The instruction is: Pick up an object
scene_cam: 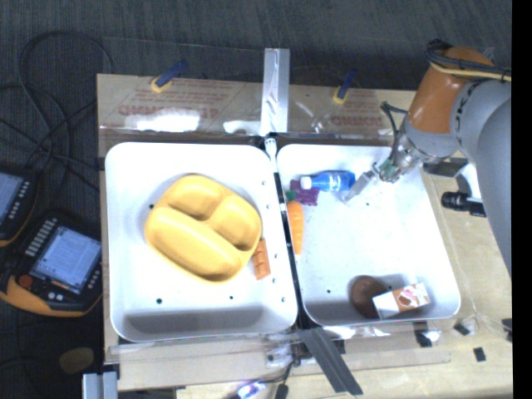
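Gripper [366, 183] sits low in the right bin's [432, 223] far part, tips just beside the blue bottle's [329, 180] right end; whether they're spread or closed can't be made out (too small, blurred). Nothing visibly held. Risk: the round bottle rolls left toward the carrot [295, 225] w/ an off-centre pinch.

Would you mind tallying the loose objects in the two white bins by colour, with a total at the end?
Yellow: 1, the big loaf-shaped object
Orange: 2, the carrot and the small orange piece
Blue: 1, the bottle
Purple: 1, the small purple item
Brown: 1, the round object
White: 1, the small carton
Total: 7
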